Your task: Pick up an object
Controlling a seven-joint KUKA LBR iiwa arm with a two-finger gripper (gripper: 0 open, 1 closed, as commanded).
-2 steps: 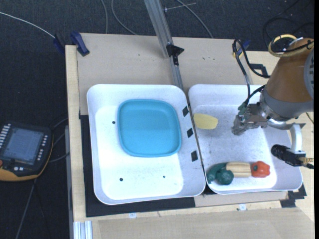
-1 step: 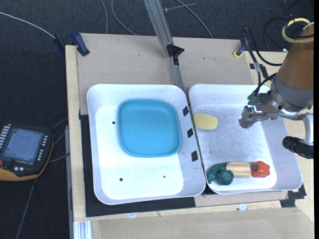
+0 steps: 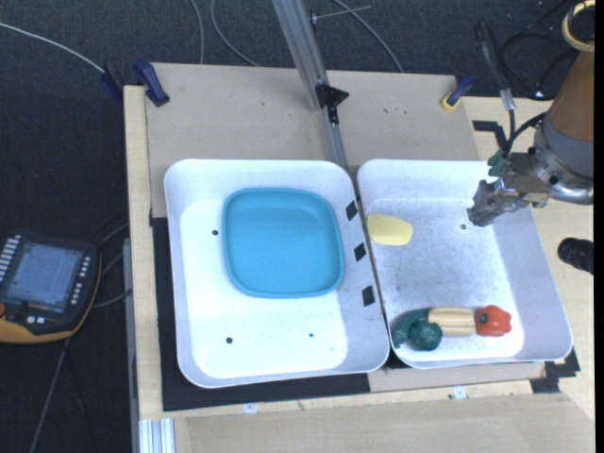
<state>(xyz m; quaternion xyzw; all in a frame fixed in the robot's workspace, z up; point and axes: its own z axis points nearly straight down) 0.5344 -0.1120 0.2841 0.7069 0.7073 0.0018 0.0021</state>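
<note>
The right bin (image 3: pixel 444 262) holds a pale yellow lump (image 3: pixel 390 230) near its left wall. Along its front edge lie a dark green piece (image 3: pixel 417 331), a tan stick-like piece (image 3: pixel 452 321) and a red piece (image 3: pixel 492 321), side by side. My gripper (image 3: pixel 483 209) hangs over the bin's upper right part, well apart from all of them. Nothing shows between its dark fingers, and their stance is unclear from this angle.
The left bin (image 3: pixel 193 253) carries a blue square plate (image 3: pixel 282 242). A metal rail (image 3: pixel 300 36) slants down to the gap between the bins. Blue clamps (image 3: pixel 151 81) sit at the board's back corners. A handheld pendant (image 3: pixel 42 279) lies left of the bench.
</note>
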